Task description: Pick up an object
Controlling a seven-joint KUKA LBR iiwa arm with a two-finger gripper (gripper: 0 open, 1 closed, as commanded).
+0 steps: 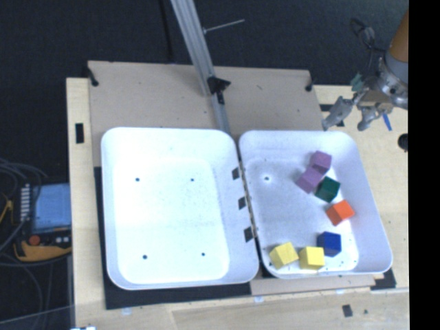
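While the hand (350, 113) hovers open and holding nothing over the bench (79, 184) just past the right bin's (371, 215) far rim, the pick has not begun. Below it and well apart lie the blocks: two purple (315, 171), dark green (328, 188), orange (339, 212), blue (330, 243), two yellow (297, 256). Choosing, descending, gripping and lifting all remain.

We note the arm (397, 43) entering at the far right, orange band at the frame edge. Gripper (350, 117) hangs below the wrist, pointing down and left, its two fingers (335, 113) spread apart, nothing between them.
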